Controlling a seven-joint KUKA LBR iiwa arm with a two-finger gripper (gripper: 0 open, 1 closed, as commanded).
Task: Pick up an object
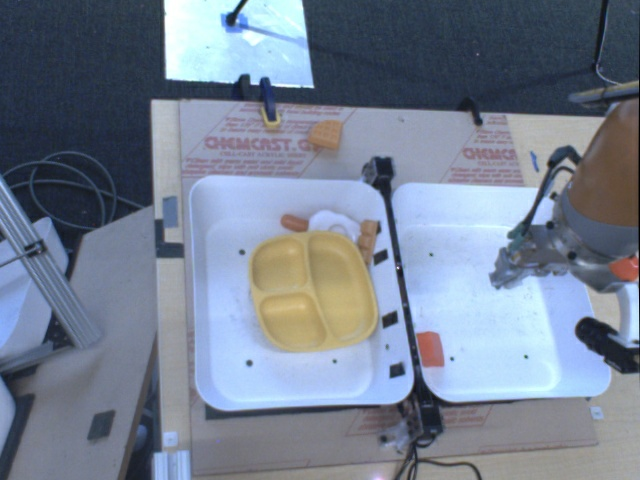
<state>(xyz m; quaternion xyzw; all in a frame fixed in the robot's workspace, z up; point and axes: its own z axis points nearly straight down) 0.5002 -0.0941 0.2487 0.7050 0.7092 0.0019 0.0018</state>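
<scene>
From my station the bench reads evenly lit, bright and soft from overhead, with no hard shadows. Both white bins (pixel 230 368) come close to washing out, and their floors lose texture in the brightness. The yellow tray (pixel 312 290) throws only a thin, faint shadow on its lower side. The metal sheet (pixel 237 26) at the top catches a pale bluish sheen with patchy glare. The dark carpet (pixel 70 68) stays murky and grainy. The whole picture is low in resolution and a little soft; the print on the cardboard (pixel 250 143) is fuzzy. The arm (pixel 600 183) at the right looks slightly blurred at its edges.
</scene>
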